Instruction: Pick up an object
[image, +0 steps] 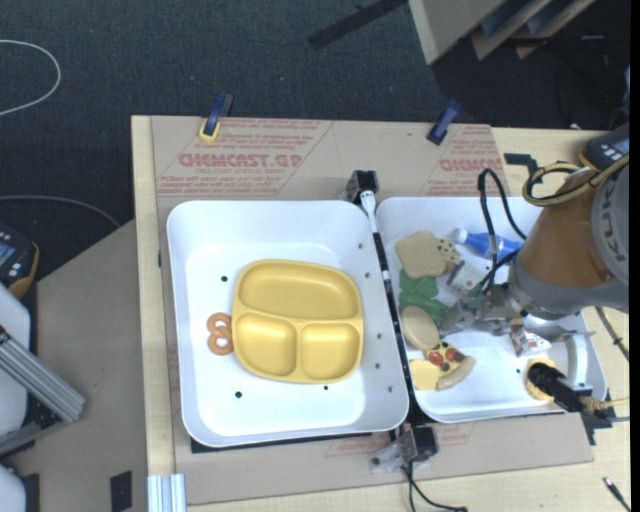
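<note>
My gripper (468, 316) is low in the right bin (490, 405), reaching in from the right under the grey and orange arm. It hangs among several toy foods. A tan round piece (420, 327) lies just left of it, and a green leafy piece (418, 291) sits above that. A tan bread slice (422, 253) lies at the back, with a blue item (487, 243) to its right. A pizza slice (445, 370) with red dots rests near the front. I see nothing clearly held in the gripper.
The left bin (200, 400) holds a yellow divided plate (298, 320) and an orange pretzel (219, 334) at the plate's left side. A black divider with clips runs between the bins. Cardboard lies under both bins.
</note>
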